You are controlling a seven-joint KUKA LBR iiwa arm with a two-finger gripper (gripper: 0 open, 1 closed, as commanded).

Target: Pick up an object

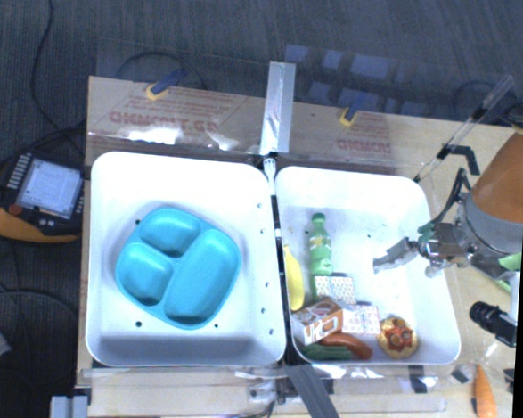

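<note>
Reaching in from the right edge of the frame, the gripper (pixel 412 255) hung over the right bin (pixel 370 189), its two fingers spread apart with nothing between them. Lower left of it lay a green bottle (pixel 319 243), a banana (pixel 294 280), small cartons (pixel 339 312) and a round toy (pixel 397 336). The left bin (pixel 101 326) held a blue divided plate (pixel 179 266).

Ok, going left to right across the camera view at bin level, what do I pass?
Handheld screen device on the floor → blue divided tray in the left bin → banana → green bottle → gripper over the right bin → orange band on the arm.
</note>
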